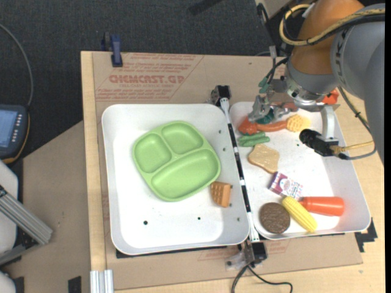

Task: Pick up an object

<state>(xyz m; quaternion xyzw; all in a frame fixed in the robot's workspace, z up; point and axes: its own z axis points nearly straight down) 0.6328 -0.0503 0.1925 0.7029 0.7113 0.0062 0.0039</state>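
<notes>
My gripper reaches down into the far left corner of the right bin. It hangs just over an orange-red toy food piece, close to touching it. A yellow ridged piece lies just to the right of that. Nearer in the same bin are a green bean pod, a toast slice, a purple and white packet, an orange carrot, a yellow corn cob and a brown round patty.
The left bin holds a green divided plate and a small orange waffle-like block near the divider. The grey arm comes in from the upper right above the right bin's far edge.
</notes>
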